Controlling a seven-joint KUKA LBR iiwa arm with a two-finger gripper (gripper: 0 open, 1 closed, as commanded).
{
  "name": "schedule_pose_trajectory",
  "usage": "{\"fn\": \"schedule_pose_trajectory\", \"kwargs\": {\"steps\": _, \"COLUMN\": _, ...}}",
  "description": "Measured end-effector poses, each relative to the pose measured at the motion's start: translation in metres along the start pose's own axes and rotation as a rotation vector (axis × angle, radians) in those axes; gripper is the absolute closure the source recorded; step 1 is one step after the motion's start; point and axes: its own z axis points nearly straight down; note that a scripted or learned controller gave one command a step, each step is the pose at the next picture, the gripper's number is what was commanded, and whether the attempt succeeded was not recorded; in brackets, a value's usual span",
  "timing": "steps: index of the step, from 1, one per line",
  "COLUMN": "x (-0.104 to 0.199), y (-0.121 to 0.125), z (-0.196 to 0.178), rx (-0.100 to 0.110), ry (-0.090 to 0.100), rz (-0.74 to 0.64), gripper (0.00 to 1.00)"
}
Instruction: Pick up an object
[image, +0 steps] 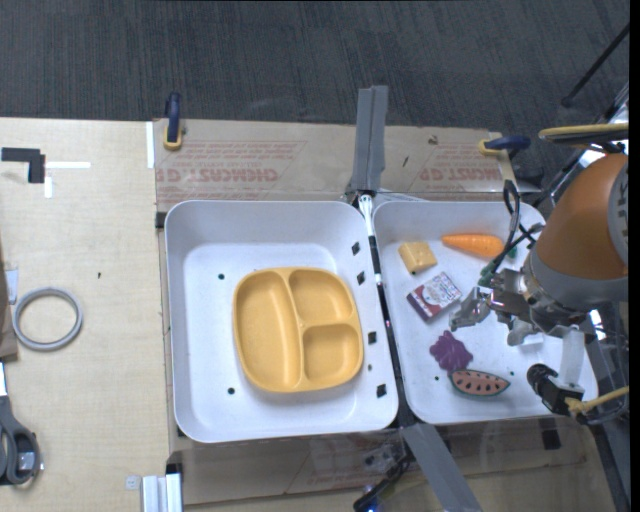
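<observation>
While end effector (478, 312) hangs spread, holding nothing, carrot (473, 243) lies crosswise, tip left.

Bins I count: two, left bin (190, 330), right bin (420, 400)
Divided yellow plate (298, 328): one
Toy foods: carrot (474, 243), cheese wedge (418, 256), grape bunch (451, 351), watermelon slice (479, 382), one each
Snack packet (434, 296): one

Two white bins sit side by side on the surface. The left bin (190, 330) holds a yellow plate (297, 328) in its middle. The right bin (425, 395) holds a carrot (472, 243), a cheese piece (418, 257), a small packet (434, 296), purple grapes (451, 351) and a watermelon slice (479, 382). The hand (492, 312) hangs over the right bin, near its right edge.
</observation>
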Motion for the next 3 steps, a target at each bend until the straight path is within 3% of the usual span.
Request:
{"fn": "schedule_pose_trajectory", "kwargs": {"steps": 1, "x": 0.013, "y": 0.077, "z": 0.054, "rx": 0.002, "ry": -0.002, "rz": 0.556, "gripper": 0.0}}
{"fn": "schedule_pose_trajectory", "kwargs": {"steps": 2, "x": 0.037, "y": 0.126, "z": 0.078, "rx": 0.001, "ry": -0.001, "rz": 0.901, "gripper": 0.0}}
{"fn": "schedule_pose_trajectory", "kwargs": {"steps": 3, "x": 0.027, "y": 0.156, "z": 0.081, "rx": 0.014, "ry": -0.006, "rz": 1.036, "gripper": 0.0}}
